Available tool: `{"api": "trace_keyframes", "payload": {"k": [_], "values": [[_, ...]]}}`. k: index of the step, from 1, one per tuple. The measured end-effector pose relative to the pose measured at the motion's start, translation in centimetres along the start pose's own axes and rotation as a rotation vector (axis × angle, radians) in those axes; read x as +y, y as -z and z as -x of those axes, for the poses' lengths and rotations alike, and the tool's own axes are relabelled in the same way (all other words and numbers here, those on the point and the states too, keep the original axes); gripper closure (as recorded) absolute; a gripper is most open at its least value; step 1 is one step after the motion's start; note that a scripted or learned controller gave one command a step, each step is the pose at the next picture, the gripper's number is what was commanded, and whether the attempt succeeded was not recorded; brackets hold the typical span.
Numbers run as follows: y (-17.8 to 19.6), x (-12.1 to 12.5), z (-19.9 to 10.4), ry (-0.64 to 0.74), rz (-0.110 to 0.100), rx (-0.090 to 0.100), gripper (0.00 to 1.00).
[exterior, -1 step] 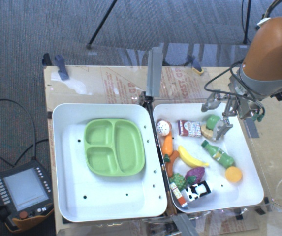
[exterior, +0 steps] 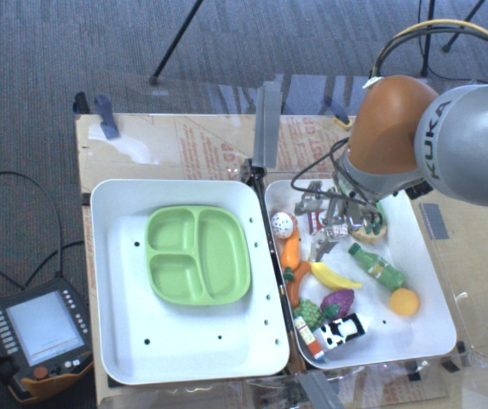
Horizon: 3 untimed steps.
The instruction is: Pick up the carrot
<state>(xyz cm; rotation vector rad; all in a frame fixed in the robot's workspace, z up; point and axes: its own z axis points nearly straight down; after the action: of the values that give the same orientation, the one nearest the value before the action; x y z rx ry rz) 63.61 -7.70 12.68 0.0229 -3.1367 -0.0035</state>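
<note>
From where I stand, the carrot point(exterior: 290, 251) lies along the left wall of the right bin point(exterior: 422, 220), just below a small white ball point(exterior: 282, 223) and beside the banana point(exterior: 333, 275). The gripper point(exterior: 333, 228) hangs a little to its right, fingers apart with nothing between them. I'd shift it left over the carrot's thicker middle, turn the fingers across its length, and come down carefully, since the bin wall and the ball leave little room.
</note>
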Motion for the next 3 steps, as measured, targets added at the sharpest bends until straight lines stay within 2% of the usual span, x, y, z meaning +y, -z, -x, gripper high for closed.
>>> {"api": "trace_keyframes", "payload": {"k": [1, 2, 3], "values": [[-3.4, -1.4, -3.8, 0.003, -0.004, -0.019, 0.00], [-3.7, -12.3, -10.7, -0.204, -0.005, -0.012, 0.00], [-0.5, -13.5, -9.2, -0.385, -0.001, -0.007, 0.00]]}}
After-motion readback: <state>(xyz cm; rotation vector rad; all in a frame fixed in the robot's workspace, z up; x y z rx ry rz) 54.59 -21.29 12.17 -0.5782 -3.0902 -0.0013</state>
